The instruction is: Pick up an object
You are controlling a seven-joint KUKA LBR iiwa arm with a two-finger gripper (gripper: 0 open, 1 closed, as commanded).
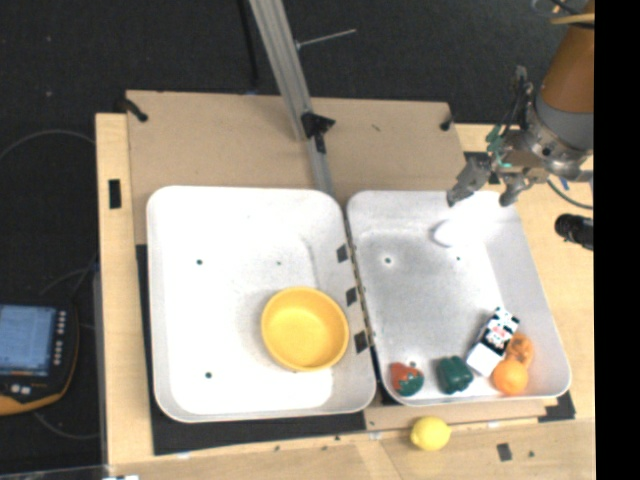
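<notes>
My gripper hangs over the far right corner of the right bin, fingers spread open with nothing between them. Several small objects lie along that bin's near edge, well away from the gripper: a red strawberry-like piece, a dark green piece, a white and black box, and an orange fruit with a second orange piece behind it. A yellow bowl sits in the left bin near its right wall.
A yellow lemon lies on the bench outside the bins, just in front of the right bin. A grey metal pole slants up from between the bins at the back. A handheld pendant rests at the far left.
</notes>
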